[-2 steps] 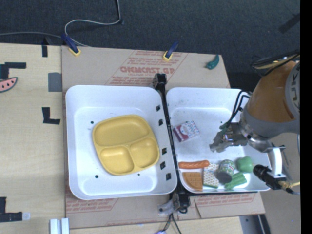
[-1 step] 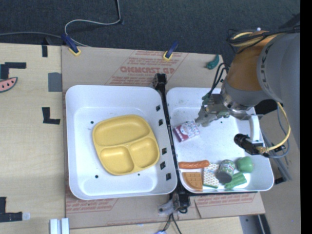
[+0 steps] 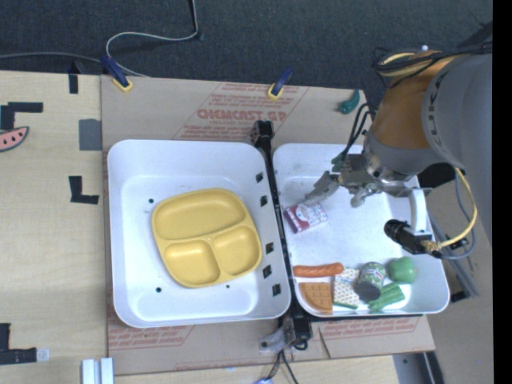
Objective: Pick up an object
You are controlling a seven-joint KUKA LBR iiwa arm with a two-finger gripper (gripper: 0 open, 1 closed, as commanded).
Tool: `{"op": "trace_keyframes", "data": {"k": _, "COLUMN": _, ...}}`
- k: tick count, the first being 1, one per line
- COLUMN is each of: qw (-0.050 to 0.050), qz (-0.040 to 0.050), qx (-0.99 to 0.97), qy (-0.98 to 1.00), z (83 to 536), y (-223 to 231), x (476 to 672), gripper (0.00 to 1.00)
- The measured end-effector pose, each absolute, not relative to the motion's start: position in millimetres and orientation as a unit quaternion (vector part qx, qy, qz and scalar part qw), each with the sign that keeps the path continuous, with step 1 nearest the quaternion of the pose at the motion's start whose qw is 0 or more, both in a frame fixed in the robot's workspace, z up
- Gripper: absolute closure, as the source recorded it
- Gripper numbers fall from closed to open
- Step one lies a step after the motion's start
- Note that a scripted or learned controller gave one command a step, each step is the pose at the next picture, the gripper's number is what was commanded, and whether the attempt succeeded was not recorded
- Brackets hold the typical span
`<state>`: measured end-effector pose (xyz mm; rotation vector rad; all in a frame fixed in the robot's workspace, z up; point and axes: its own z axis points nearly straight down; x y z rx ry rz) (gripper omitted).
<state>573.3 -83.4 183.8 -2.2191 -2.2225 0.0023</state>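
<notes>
Snack packet [image 3: 307,216] — long axis left-right, slightly tilted.

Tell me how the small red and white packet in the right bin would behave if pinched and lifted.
The red and white packet looks thin and crinkled, so it probably flexes rather than holding its shape. It lies flat on the right bin floor, so it seems light and may slide before the pincer catches an edge.
</notes>
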Motion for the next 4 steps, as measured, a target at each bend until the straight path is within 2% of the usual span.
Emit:
{"op": "trace_keyframes", "data": {"k": 1, "qw": 0.001, "qz": 0.0005, "qx": -0.707, "qy": -0.707, "z": 85, "y": -120, "x": 494.0, "gripper": 0.0}}
{"op": "trace_keyframes", "data": {"k": 2, "qw": -0.002, "qz": -0.0015, "qx": -0.706, "qy": -0.708, "z": 86, "y": -102, "x": 593.1, "gripper": 0.0}}
{"op": "trace_keyframes", "data": {"k": 3, "qw": -0.003, "qz": -0.0002, "qx": -0.706, "qy": -0.708, "z": 96, "y": -103, "x": 592.7, "gripper": 1.0}}
{"op": "trace_keyframes", "data": {"k": 4, "qw": -0.003, "qz": -0.0001, "qx": -0.706, "qy": -0.708, "z": 96, "y": -103, "x": 592.7, "gripper": 0.0}}
